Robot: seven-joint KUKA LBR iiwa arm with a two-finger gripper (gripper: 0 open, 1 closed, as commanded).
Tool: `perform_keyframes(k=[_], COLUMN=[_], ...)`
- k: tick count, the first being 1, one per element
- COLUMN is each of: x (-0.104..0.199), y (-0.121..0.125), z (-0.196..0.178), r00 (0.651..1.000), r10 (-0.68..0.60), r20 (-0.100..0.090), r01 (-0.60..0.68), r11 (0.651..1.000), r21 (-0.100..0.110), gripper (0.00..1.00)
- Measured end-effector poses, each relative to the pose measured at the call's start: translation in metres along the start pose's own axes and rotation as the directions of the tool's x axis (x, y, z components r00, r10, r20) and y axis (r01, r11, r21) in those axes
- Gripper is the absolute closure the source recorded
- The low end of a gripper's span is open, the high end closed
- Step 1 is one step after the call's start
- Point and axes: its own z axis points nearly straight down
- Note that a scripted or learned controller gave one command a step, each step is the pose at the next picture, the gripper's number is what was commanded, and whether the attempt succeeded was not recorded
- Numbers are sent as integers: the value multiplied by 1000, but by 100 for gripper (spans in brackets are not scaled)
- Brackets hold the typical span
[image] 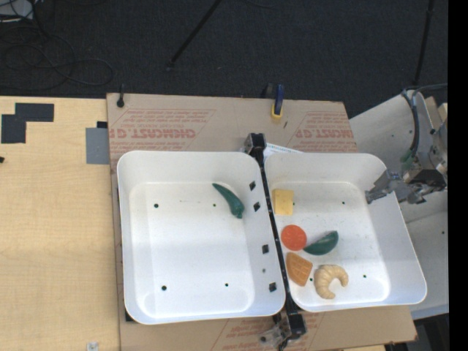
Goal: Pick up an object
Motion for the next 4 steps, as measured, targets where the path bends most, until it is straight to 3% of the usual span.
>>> perform_keyframes(k=[1, 2, 3, 4], x=[-1, 68, 162, 139], y=[0, 44, 102, 78], z=[-10, 52, 48, 85], r00=[1000, 1000, 1000, 1000], r10=[-1, -7, -10, 1], r20=[0, -4, -3, 0], r01=[1, 7, 10, -1], r11=[1000, 1000, 1000, 1000], r21=[1, 6, -3, 6], gripper=[100, 100, 100, 100])
